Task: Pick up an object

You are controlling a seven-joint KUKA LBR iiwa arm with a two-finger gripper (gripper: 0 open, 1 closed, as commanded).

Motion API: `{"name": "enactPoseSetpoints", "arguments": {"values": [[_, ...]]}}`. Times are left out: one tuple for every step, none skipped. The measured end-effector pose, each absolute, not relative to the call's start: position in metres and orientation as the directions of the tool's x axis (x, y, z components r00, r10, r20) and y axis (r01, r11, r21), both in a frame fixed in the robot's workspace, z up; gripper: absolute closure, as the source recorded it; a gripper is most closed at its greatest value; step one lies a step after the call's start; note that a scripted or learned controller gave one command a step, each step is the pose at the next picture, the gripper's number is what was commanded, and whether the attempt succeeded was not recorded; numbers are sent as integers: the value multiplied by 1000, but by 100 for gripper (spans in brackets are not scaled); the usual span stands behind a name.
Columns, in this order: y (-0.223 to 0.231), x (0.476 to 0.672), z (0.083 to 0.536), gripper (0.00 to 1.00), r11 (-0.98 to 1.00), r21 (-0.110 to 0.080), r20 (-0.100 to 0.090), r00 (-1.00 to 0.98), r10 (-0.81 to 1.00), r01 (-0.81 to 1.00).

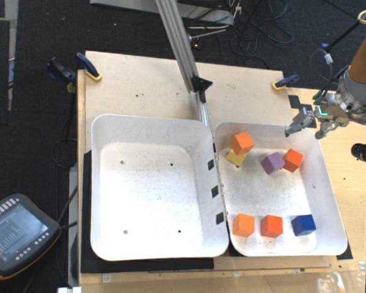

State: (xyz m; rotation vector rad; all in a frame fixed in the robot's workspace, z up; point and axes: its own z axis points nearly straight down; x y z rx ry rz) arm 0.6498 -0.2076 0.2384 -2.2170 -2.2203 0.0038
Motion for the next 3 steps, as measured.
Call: {"name": "enactPoseSetpoints", "arguments": {"values": [[-207,651,241,0,3,0,-1,-3,1000,1000],[-211,652,197,0,0,-4,0,0,1000,1000],[-219,656,145,0,0,-4,0,0,1000,1000]]}}
